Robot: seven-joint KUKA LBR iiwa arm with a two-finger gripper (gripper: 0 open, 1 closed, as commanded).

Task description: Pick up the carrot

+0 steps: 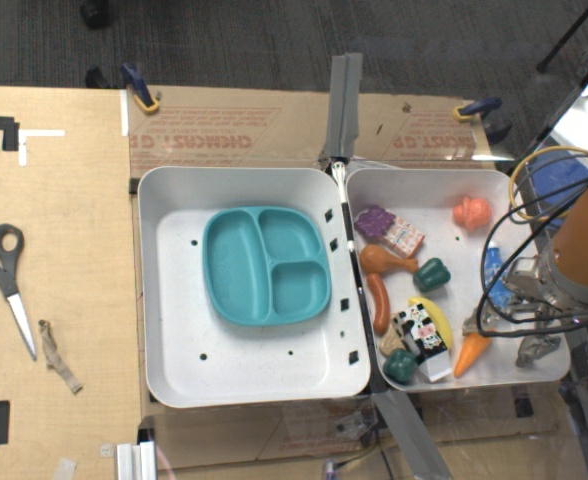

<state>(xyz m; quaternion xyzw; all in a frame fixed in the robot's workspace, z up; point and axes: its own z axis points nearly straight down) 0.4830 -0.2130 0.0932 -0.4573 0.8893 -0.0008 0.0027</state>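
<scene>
Carrot (471,354) lies just left of the tool (540,346), untouched; can't tell whether it's apart or together. Best descend squarely, straddling the carrot's middle.

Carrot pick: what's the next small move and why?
Probably shift the gripper toward the view's left and line it up over the carrot before descending. The carrot lies near the right bin's front wall, beside the milk carton, and the gripper sits off to its right, apart from it, with nothing seen in it.
</scene>
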